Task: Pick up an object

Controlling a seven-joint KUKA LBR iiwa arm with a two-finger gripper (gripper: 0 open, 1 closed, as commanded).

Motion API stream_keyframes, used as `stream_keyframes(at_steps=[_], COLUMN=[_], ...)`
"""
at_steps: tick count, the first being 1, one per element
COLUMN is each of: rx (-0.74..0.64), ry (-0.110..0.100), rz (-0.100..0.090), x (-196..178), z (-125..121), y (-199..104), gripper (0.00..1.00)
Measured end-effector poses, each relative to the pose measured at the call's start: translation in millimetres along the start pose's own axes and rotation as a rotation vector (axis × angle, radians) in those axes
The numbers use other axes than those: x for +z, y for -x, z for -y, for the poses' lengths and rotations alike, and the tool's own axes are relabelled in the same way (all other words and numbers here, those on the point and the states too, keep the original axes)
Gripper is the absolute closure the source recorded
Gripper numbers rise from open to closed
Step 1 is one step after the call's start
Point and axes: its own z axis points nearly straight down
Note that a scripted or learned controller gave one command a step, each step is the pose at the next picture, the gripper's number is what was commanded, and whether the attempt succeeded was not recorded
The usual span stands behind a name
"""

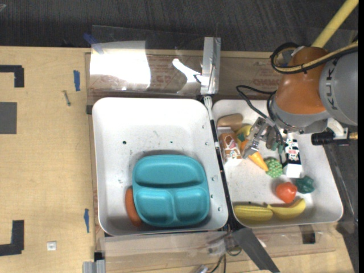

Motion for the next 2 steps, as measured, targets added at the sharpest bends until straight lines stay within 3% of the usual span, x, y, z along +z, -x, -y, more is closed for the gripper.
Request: stream_keyframes(at_steps=[1,2], rx=[-0.075,-0.067], ry=[0.003,0.0], rz=[-0.003,-0.01], x=[-89.6,-127.2], z=[-69.5,-67.0], y=[-14.7,-102.3], gripper=[1.0,1.0])
